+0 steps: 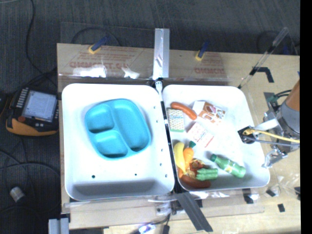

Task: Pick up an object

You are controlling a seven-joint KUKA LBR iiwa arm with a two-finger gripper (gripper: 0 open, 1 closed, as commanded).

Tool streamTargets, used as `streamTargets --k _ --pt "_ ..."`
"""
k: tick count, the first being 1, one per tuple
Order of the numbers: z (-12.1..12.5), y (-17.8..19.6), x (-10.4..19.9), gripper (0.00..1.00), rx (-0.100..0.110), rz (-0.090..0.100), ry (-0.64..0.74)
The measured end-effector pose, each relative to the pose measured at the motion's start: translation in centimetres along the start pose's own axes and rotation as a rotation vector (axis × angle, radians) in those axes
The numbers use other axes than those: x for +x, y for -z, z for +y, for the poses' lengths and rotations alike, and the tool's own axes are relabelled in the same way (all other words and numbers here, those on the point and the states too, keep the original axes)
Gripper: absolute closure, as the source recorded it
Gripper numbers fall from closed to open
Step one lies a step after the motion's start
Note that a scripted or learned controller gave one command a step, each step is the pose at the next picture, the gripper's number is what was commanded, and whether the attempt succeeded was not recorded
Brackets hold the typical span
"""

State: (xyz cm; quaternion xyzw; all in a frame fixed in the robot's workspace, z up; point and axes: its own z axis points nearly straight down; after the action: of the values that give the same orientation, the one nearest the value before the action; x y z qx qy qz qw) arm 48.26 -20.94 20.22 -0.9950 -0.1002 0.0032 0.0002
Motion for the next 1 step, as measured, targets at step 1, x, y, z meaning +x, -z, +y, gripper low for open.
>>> streamTargets --k 1 --pt "0.87 6.42 3.58 0.0 -0.002 0.001 0.001"
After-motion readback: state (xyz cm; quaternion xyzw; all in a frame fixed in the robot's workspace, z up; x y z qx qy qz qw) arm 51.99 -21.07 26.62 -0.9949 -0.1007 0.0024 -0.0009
